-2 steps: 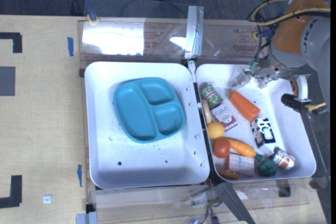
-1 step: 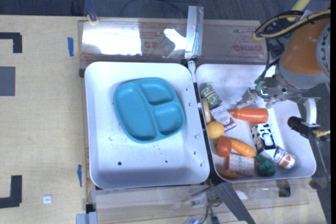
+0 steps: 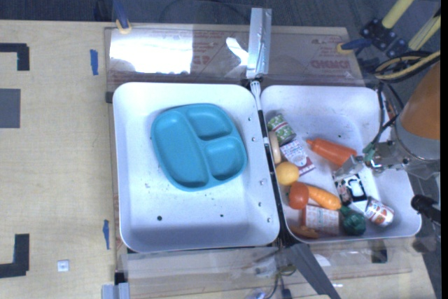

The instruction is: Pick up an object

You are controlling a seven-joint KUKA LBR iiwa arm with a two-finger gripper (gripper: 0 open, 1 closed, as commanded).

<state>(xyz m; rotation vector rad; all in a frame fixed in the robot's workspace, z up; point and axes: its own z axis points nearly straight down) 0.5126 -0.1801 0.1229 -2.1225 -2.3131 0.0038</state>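
Several small objects lie crowded in the right-hand shallow white bin [image 3: 308, 96], toward the lower right of the frame. An orange carrot-shaped toy [image 3: 332, 149] rests near the bin's middle, and a second orange carrot-like piece [image 3: 323, 196] lies lower, touching a red tomato-like ball [image 3: 299, 195]. A yellow lemon-shaped piece [image 3: 286, 173] sits just above that ball, against the bin's left wall. A green-labelled packet [image 3: 281, 127] and a white and red packet [image 3: 297, 154] lie above the lemon. A dark green lump [image 3: 353, 222], a small red and white can [image 3: 379, 213] and a black and white card [image 3: 351, 188] fill the lower right corner.

The gripper [image 3: 367, 157] hangs over the bin's right side, just beside the upper carrot; it is probably metal-fingered, but whether it is wide or narrow I cannot tell. The grey arm with its orange band [image 3: 424, 112] enters from the right edge.

The left-hand white bin [image 3: 133, 150] holds a blue plastic divided plate [image 3: 199, 145].
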